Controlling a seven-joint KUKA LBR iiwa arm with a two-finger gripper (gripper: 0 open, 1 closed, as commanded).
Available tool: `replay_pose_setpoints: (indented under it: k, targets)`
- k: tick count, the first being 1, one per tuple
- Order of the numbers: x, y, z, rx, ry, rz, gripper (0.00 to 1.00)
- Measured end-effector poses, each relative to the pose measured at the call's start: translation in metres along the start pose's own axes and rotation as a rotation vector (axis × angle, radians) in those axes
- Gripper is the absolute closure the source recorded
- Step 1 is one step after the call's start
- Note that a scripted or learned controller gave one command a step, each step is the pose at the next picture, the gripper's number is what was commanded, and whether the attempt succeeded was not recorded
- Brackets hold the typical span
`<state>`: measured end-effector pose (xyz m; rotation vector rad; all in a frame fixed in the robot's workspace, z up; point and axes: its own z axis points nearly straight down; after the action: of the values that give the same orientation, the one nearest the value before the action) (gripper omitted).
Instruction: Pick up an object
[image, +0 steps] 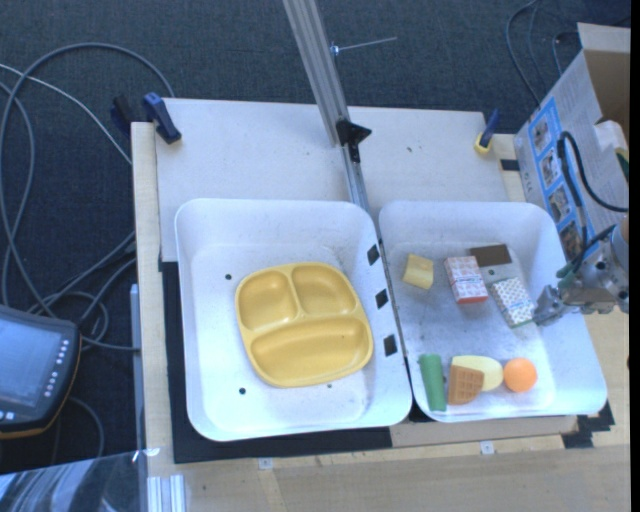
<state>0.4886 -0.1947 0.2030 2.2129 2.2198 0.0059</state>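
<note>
The right bin (440, 225) holds several small items. A yellow cube (418, 271) lies at its left, then a red-and-white box (465, 279), a brown block (490, 256) and a speckled white box (512, 300). Along the front edge lie a green cylinder (431, 381), a waffle-patterned piece (464, 384), a pale yellow piece (487, 371) and an orange ball (519, 375). My gripper (552, 305) comes in low over the bin's right rim. Its tip is just right of the speckled box, and I cannot tell whether they touch.
A yellow divided plate (302, 325) lies in the left bin (200, 300). A metal pole (330, 90) slants down to the seam between the bins. Blue clamps (160, 115) grip the bench's back left. A cardboard box (590, 110) and cables stand at the right.
</note>
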Motion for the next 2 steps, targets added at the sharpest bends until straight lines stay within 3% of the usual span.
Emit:
replay_pose_setpoints:
  k: [1, 2]
  targets:
    - [0.000, 0.002, -0.026, 0.003, 0.001, 0.001, 1.00]
    - [0.043, 0.013, -0.029, 0.005, 0.003, -0.004, 1.00]
